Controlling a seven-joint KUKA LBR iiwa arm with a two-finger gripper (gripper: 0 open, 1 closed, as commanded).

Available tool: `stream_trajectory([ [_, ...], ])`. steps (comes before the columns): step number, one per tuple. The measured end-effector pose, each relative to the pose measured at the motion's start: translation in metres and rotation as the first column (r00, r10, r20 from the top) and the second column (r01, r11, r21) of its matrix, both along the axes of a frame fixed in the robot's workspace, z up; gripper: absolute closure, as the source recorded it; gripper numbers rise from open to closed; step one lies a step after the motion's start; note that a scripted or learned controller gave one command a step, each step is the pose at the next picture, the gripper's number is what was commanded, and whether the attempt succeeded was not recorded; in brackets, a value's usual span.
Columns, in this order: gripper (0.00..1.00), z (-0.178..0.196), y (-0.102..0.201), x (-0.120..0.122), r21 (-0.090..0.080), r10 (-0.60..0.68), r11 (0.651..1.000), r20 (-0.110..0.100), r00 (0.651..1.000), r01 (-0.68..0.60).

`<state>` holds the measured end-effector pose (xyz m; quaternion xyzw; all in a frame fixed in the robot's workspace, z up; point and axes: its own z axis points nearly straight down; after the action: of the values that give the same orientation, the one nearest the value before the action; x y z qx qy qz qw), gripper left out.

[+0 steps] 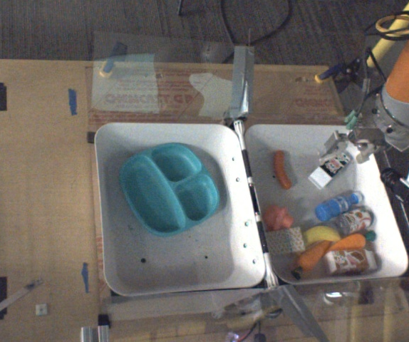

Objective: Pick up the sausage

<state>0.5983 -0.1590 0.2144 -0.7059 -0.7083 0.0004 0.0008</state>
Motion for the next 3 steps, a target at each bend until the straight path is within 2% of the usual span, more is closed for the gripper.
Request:
stream_trajectory([
  [1,0.00,-0.126,0.051,0.040,-0.003,0.081,0.997,0.010,0.997,-0.081],
  [2,0.00,-0.126,0.051,0.040,-0.003,0.081,0.997,0.010,0.997,-0.081],
  [3,1.00,-0.114,0.050,0.042,-0.003,0.081,0.997,0.015,0.997,-0.081],
])
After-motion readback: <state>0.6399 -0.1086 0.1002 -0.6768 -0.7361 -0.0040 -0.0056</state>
